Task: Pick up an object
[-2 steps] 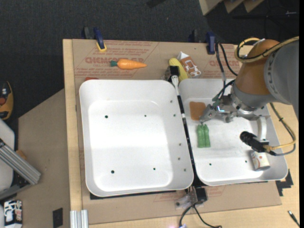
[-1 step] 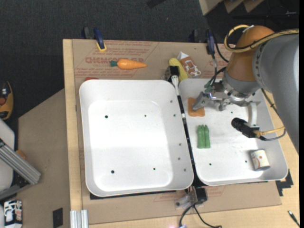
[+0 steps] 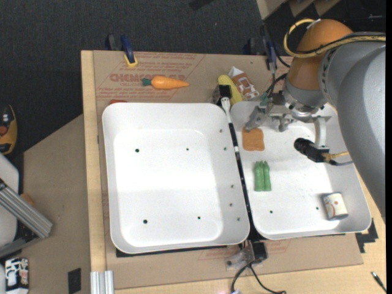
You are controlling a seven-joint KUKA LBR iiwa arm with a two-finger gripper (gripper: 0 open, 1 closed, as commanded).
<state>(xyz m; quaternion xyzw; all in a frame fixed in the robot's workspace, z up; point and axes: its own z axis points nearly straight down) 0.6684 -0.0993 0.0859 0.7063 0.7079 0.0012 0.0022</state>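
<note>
The grey arm [image 3: 361, 97] is reaching in from the right, its orange band [image 3: 315, 54] sitting over the far end of the right bin [image 3: 306, 219]. The pincer [image 3: 260, 118] is hanging low over that bin's far left corner, and whether it is open or closed cannot be told from this angle.

Taking the right bin as the landmark: an orange-brown flat piece [image 3: 253, 140] is lying inside it near the far left corner, just below the pincer's tip and apparently touching or nearly touching it; nothing is clearly showing between the pincer's parts. A green ridged object [image 3: 263, 176] is lying inside the bin, toward its middle left, near the orange-brown piece but apart from it. A small white-and-brown block [image 3: 335, 205] is sitting inside the bin near its near right corner, well apart from the other two.

The left bin [image 3: 171, 237] is sitting just beside the right bin, their rims touching along the middle. Beyond the right bin's far left corner, on the bench [image 3: 98, 72], a yellow item [image 3: 228, 84] and a red-and-white packet [image 3: 246, 86] are lying together. Farther left of the right bin, past the left bin's far rim, a toy carrot [image 3: 165, 82] is lying on the bench.
</note>
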